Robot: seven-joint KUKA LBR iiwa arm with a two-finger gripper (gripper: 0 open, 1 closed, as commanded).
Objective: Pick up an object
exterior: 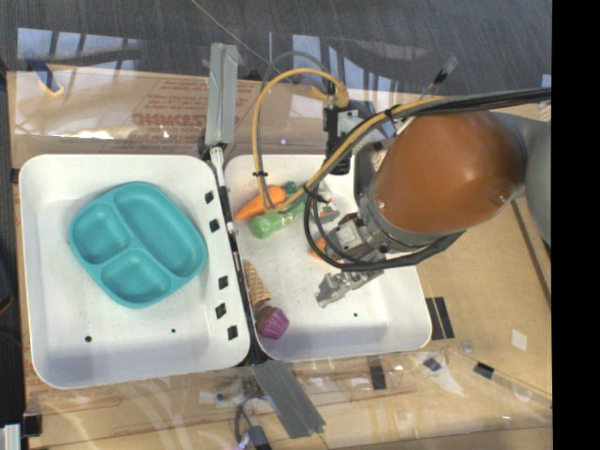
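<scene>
The right bin point(394, 322) holds an orange carrot point(260, 203) and a green toy piece point(274, 222) near its upper left. A purple toy on a brown cone point(267, 312) lies at its lower left wall. A small orange object point(320, 245) peeks out from under the arm. My gripper point(334, 289) hangs low over the middle of the right bin, its grey tip close to the floor, right of the purple toy and below the carrot. Nothing shows between its fingers. The arm's large orange band point(441, 172) hides the bin's right part.
The left bin point(47, 336) holds a teal divided plate point(136, 242). A grey bracket point(221, 97) stands above the divider between the bins. Yellow and black cables point(281, 87) loop over the right bin's top edge. Bare white floor lies at the right bin's bottom.
</scene>
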